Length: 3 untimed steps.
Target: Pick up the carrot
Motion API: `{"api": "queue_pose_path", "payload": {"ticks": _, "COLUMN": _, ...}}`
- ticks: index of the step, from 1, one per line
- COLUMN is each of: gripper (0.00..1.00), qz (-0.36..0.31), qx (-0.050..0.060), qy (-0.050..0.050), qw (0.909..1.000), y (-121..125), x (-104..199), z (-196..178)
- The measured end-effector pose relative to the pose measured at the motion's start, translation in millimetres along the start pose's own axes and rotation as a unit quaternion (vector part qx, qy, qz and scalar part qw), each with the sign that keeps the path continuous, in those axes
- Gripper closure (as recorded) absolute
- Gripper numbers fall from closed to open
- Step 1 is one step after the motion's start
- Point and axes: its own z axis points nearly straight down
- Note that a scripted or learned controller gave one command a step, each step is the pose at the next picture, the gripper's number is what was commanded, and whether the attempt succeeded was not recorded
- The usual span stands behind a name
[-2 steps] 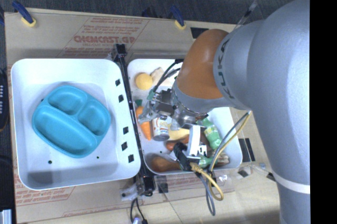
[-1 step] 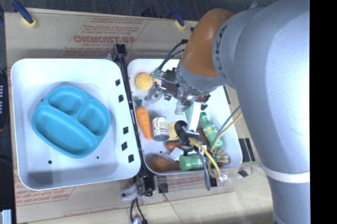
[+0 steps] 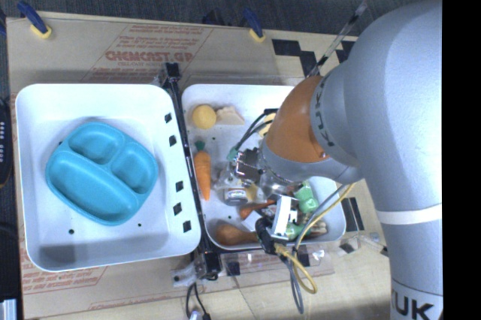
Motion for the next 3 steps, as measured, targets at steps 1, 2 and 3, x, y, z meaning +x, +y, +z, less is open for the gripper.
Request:
{"api": "queue_pose_path", "payload": {"ticks": 1, "gripper": 0.0, "qz": 0.009, "qx": -0.008, "qy": 0.003, "qw": 0.9999, "y": 60, "x": 79, "z": -103}}
{"api": "queue_pose_path", "payload": {"ticks": 2, "gripper": 0.0, "qz": 0.02, "qx": -0.004, "qy": 0.0, "qw": 0.9998, "y": 49, "x": 2, "z": 3}}
{"api": "queue_pose_path", "payload": {"ticks": 3, "gripper": 0.0, "qz": 0.051, "qx": -0.009, "qy": 0.003, "qw": 0.9986, "y": 88, "x": 62, "z": -104}}
